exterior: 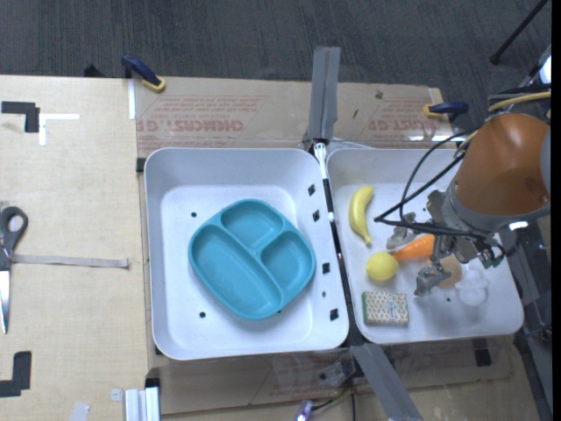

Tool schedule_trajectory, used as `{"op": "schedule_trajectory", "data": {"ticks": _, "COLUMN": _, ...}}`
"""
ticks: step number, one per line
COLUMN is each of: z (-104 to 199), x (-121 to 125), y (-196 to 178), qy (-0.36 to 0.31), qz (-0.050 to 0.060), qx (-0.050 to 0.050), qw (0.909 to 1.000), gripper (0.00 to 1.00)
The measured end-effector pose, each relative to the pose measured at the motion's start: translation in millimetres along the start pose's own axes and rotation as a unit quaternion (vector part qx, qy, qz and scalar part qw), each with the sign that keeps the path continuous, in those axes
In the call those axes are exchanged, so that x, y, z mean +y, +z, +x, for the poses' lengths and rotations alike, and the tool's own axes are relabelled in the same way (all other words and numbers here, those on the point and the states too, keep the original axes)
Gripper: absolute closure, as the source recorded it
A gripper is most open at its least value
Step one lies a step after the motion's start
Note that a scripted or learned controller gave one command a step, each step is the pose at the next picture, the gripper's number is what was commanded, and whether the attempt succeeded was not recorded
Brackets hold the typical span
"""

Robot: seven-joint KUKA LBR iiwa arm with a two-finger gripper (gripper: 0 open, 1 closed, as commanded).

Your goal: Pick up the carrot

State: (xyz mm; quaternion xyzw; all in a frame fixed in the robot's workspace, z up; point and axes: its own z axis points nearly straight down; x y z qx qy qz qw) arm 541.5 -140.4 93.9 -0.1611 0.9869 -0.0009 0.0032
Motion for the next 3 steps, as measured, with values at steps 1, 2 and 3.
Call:
{"op": "schedule_trajectory", "data": {"ticks": 1, "z": -46.7, "x": 0.4, "y": 0.9, "qy": 0.113, "qz": -0.001, "qx": 0.0, "qw": 0.9936, "gripper": 0.0}}
{"op": "schedule_trajectory", "data": {"ticks": 2, "z": -9.9, "x": -40.4, "y": 0.7, "qy": 0.164, "qz": 0.0, "qx": 0.001, "qw": 0.9864, "gripper": 0.0}}
{"op": "schedule_trajectory", "data": {"ticks": 3, "z": -35.9, "x": -9.1, "y": 0.9, "qy": 0.181, "qz": 0.0, "qx": 0.0, "qw": 0.9834, "gripper": 0.0}}
